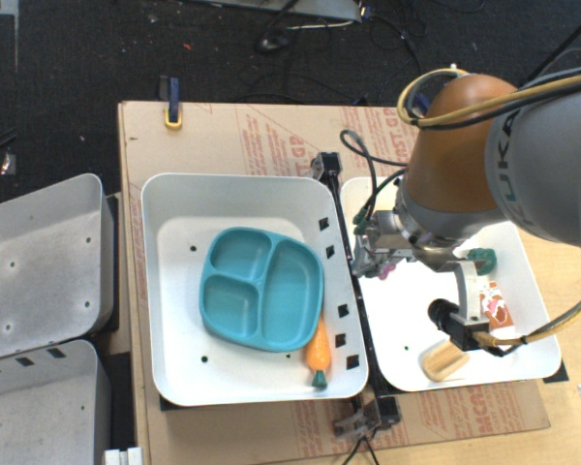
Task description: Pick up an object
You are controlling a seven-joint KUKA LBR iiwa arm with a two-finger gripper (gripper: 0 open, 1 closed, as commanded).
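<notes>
My gripper hangs low over the left side of the right bin, close to the wall between the two bins. The grey arm and its orange band hide most of it. A small purple thing peeks out right beneath the gripper. A tan block lies near the bin's front edge. A red and white packet rests at the right, and a small teal object sits behind it.
In the left bin sit a teal divided plate and an orange carrot at the plate's front right. Spare white bins stand off the bench to the left. A blue and yellow clamp grips the bench's back edge.
</notes>
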